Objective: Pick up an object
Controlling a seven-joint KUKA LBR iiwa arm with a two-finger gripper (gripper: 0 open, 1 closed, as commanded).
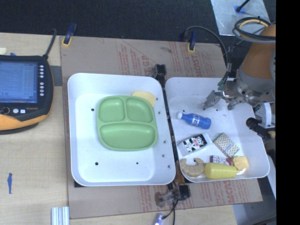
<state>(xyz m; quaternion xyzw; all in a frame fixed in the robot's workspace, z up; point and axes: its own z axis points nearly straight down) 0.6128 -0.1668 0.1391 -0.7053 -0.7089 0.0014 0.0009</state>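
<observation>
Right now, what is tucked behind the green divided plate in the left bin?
A pale yellow object pokes out past the green divided plate at its far right corner. Only its rounded top shows; the plate hides the rest, so its shape is unclear.

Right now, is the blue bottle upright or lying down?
Lying down: the blue bottle rests on its side in the right bin, white cap pointing left.

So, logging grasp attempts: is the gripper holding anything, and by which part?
Nothing: the open gripper hangs above the right white bin.
</observation>
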